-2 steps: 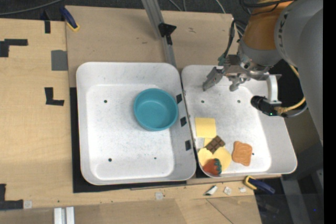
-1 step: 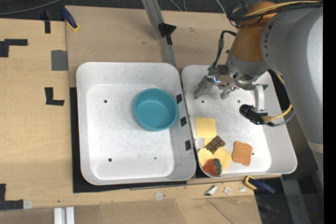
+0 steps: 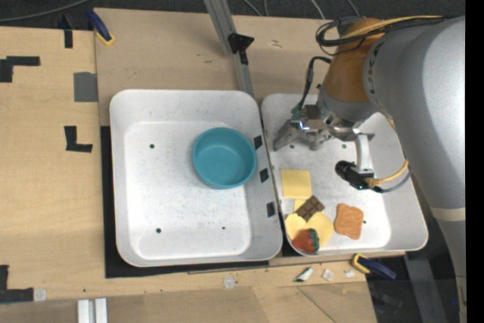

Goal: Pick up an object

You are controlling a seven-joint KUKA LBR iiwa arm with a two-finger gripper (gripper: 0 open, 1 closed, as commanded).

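**Two bins, one bowl, a pile of small stuff**

Using the blue bowl as the reference point here. It sits upright in the left bin, over toward that bin's right wall, and it looks empty inside. Nothing else shares that bin with it.

Everything else is in the right bin, on the far side of the divider from the bowl. Closest to the bowl is a pale yellow square block, just past the bin edge. Below that — further from the bowl's lower right — a small brown piece lies tilted on top of a round yellow thing, and a red-orange item is touching that yellow one at the bin's front corner. An orange flat piece sits just beside that cluster, further from the bowl.

The gripper hangs over the right bin's upper area, up and to the right of the bowl — I can't tell whether its fingers are open or closed. It's apart from the yellow block, nothing visibly held.
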